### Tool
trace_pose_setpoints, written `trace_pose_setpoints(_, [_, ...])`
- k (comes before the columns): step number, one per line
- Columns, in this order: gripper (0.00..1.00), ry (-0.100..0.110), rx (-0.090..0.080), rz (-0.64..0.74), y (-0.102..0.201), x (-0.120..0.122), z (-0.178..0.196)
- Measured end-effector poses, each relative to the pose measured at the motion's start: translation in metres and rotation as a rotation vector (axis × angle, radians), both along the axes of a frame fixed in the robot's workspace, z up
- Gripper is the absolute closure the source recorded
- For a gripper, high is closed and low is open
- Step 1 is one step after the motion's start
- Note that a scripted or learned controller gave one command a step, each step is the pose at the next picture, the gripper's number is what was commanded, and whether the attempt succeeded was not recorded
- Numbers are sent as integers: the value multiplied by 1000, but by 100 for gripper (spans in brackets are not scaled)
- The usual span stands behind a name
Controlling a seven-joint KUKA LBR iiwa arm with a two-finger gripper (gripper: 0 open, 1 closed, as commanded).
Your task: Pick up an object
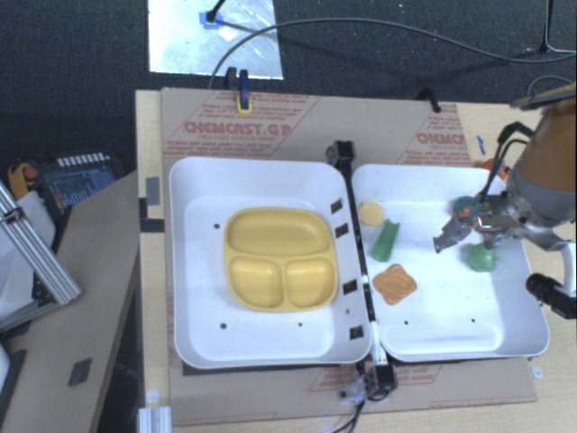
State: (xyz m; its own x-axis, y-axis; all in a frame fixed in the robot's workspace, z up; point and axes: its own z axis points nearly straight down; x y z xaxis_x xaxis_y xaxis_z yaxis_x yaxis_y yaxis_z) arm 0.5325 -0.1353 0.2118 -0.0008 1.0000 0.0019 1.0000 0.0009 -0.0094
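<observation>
Gripper (448,239) over right bin (451,336), upper right part, arm (550,165) reaching in from the right edge. Fingers too small and dark to read; cannot tell whether they are parted or closed. Green round piece (481,259) lies just beside it, lower right. Green stick (387,240), pale yellow disc (370,213) and orange flat piece (394,283) lie near the bin's left wall. Yellow divided tray (279,258) sits in left bin (198,332)

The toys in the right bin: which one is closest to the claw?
The round green toy at the bin's right side. It sits just beside the claw, while the green stick, yellow piece and orange piece lie farther left.
</observation>
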Motion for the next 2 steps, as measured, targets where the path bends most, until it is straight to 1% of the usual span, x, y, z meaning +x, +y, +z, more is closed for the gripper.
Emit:
trace_pose_setpoints(1, [0,-11,-2,2,0,3,5])
trace_pose_setpoints(2, [0,-7,-1,0,0,0,-37])
